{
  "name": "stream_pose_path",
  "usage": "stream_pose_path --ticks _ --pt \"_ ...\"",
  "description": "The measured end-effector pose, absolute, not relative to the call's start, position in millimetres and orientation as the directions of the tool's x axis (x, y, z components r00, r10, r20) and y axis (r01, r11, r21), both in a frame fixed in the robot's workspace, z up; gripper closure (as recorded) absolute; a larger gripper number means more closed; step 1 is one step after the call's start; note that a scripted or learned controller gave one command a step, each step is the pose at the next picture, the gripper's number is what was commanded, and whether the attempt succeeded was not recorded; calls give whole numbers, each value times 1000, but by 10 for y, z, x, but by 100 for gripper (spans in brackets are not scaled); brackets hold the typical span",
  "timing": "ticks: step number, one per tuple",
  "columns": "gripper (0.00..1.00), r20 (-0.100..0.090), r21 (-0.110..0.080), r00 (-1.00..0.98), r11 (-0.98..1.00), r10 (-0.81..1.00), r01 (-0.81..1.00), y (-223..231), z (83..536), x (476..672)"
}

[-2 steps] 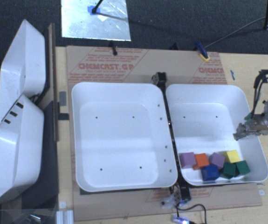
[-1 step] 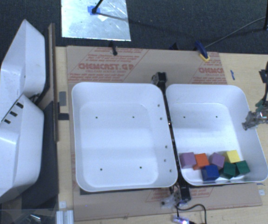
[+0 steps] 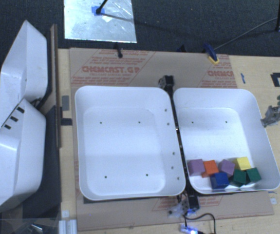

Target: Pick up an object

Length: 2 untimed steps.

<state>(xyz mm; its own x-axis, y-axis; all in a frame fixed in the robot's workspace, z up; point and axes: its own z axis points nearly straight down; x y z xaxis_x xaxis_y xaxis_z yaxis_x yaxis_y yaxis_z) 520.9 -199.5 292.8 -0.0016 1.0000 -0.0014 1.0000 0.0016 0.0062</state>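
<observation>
the small blocks (image 3: 225,172) were seen crowded against the near wall of the right bin (image 3: 256,111), awkward for picking, while the gripper (image 3: 276,113) was parked at that bin's edge, its grip state undeterminable

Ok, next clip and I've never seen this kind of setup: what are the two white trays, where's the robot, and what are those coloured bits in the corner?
One fixed camera looks down at a slant on a bench. Two shallow white bins sit side by side: the left bin and the right bin. In the right bin's near corner lies a cluster of small blocks: two purple ones, an orange one, a blue one, a yellow one and green ones. These are what the arm should pick from. The metal part at the right edge is probably the arm's gripper; it is too small to tell its state, and nothing is seen held.
</observation>
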Motion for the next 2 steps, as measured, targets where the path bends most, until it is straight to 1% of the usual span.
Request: stream_pose_path --ticks 1,2 --pt "100 1 1 -4 4 1000 1000 -1538 2882 5102" --pt "100 1 0 -5 5 1000 1000 -969 2708 5117"
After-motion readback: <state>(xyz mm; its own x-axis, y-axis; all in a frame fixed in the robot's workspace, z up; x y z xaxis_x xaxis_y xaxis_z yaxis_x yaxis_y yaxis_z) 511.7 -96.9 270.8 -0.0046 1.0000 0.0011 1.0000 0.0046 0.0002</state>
